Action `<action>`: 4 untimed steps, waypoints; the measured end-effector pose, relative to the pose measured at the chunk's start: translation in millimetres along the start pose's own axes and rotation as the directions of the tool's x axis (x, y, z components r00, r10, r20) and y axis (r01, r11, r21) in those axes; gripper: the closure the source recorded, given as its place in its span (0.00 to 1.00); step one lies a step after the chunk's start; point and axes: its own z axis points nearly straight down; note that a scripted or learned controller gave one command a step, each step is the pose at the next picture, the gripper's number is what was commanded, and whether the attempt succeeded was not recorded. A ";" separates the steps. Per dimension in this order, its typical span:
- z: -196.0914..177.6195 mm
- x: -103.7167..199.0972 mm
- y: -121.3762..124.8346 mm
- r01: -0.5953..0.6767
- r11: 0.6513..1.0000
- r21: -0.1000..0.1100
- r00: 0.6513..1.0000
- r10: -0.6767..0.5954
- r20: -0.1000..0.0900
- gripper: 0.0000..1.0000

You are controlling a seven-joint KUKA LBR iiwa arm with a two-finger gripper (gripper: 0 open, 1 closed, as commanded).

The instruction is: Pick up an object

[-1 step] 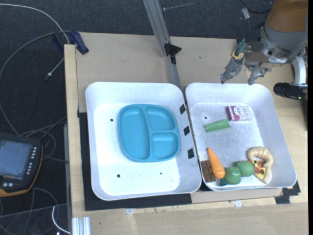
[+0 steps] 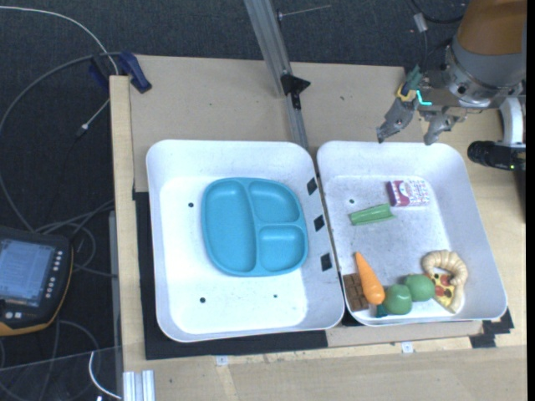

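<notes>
Hanging over the bench at the upper right of the frame, the gripper [image 2: 415, 130] sits just beyond the far rim of the right bin [image 2: 481, 249], its two fingers [image 2: 391, 126] spread apart with nothing between them. The grey arm with its orange band [image 2: 493, 19] rises out of the frame's top right corner.

In the right bin, the toys lie well below the gripper. A small purple and white carton [image 2: 408, 193] rests in the upper middle of the bin, and a green stick-shaped piece, perhaps a bean or cucumber [image 2: 369, 215], lies just to its lower left. Along the bin's near edge, at the lower right of the frame, an orange carrot [image 2: 368, 277] lies tilted, touching a brown chocolate bar [image 2: 354, 291] on its left. Beside them sit two round green items [image 2: 399, 301], which I cannot name more closely, and a yellowish pastry-like toy with a red and dark patch [image 2: 445, 276] lies at the far right of that cluster.

The left bin [image 2: 171, 249] holds a blue divided plate [image 2: 253, 226] with three compartments, lying flat near its middle.

A metal pole [image 2: 269, 36] slants from the top of the frame down to the gap between the bins. A tablet-like pendant [image 2: 29, 278] lies on the floor at the left edge
</notes>
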 end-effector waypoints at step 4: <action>137.3 7.9 3.5 -0.001 1.000 -0.003 1.000 0.001 0.000 1.00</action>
